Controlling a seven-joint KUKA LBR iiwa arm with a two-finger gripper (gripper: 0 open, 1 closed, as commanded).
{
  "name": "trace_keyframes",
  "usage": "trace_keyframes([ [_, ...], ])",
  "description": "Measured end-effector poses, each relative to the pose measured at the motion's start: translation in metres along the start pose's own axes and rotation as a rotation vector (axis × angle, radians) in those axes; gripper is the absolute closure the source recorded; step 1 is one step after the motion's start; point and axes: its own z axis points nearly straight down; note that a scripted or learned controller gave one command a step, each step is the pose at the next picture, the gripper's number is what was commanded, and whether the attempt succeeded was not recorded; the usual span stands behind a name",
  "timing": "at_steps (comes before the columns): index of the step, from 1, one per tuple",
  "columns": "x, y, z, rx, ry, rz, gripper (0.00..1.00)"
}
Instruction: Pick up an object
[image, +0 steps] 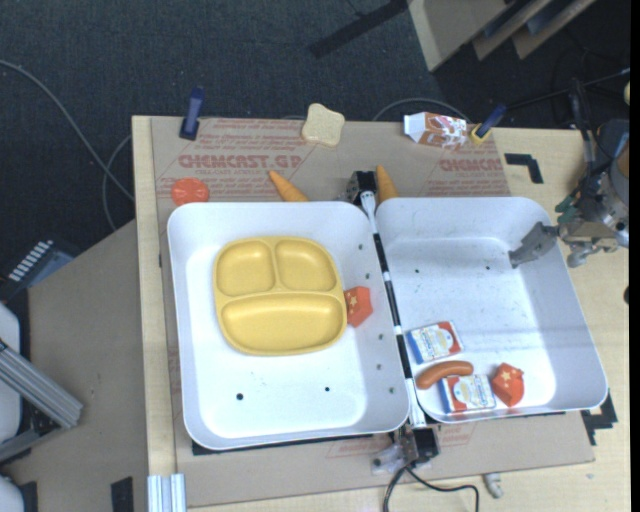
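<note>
The gripper (548, 246) is hovering at the right bin's (470, 225) far right edge; whether it is clenched, I cannot tell; 2 milk cartons (433, 341), a sausage (443, 373) and a strawberry (508, 384) are lying clustered at that bin's near side, well apart from it; a yellow divided plate (279, 296) is sitting in the left bin (290, 412), a red piece (358, 303) touching it.

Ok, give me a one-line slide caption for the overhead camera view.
Gripper poised at the right bin's far edge, sausage and cartons near its front; yellow divided plate in the left bin.
</note>
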Motion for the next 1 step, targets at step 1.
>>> trace_keyframes([
  [1,0.0279,0.0838,0.0886,0.002,0.001,-0.001,0.00],
])
